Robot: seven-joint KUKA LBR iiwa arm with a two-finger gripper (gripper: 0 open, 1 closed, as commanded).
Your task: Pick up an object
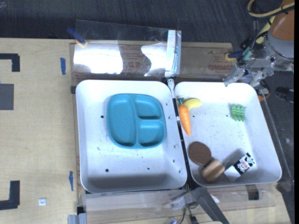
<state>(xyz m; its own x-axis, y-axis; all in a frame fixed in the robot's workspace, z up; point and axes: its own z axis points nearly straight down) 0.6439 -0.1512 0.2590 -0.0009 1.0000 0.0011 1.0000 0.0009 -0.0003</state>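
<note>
Right bin centre: open floor.
Obstacles: carrot at 9 o'clock, green block at 1, brown disc at 7.

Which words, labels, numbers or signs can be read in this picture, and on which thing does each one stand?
None can be read.
Cardboard strip behind the bins: reddish print, too blurred to read.
Small carton in the right bin: black-and-white pattern, no legible text.
</note>
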